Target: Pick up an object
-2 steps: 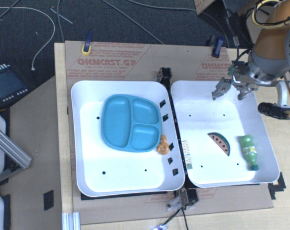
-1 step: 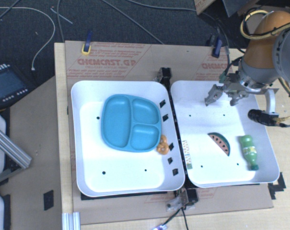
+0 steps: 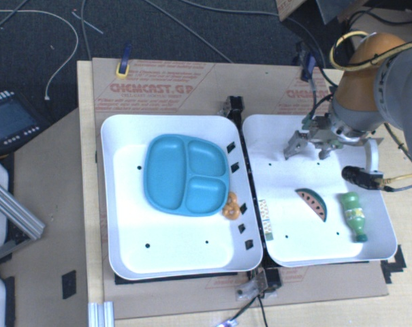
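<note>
The arm (image 3: pixel 372 80) enters from the right of the camera view and places the pincer (image 3: pixel 307 152) over the upper part of the right bin (image 3: pixel 287 234). The pincer stands open, its two fingers (image 3: pixel 291 152) spread well apart, with bare white bin floor between them and nothing held. Two items lie in the right bin. The watermelon slice (image 3: pixel 312 203) lies flat on the bin floor below the pincer in the view, towards the bin's near edge, close to the pincer but clear of both fingers. The green bottle (image 3: pixel 354 215) lies on its side to the right of the slice, near the bin's right wall, separate from the slice and farther from the pincer. The left bin (image 3: pixel 171 247) holds a blue divided plate (image 3: pixel 185 174) in its upper middle area. A small orange piece (image 3: pixel 231 207) rests against the plate's lower right edge, close to the wall between the bins. Both items are well apart from the pincer. Both bins sit side by side on the table (image 3: pixel 158 87)
</note>
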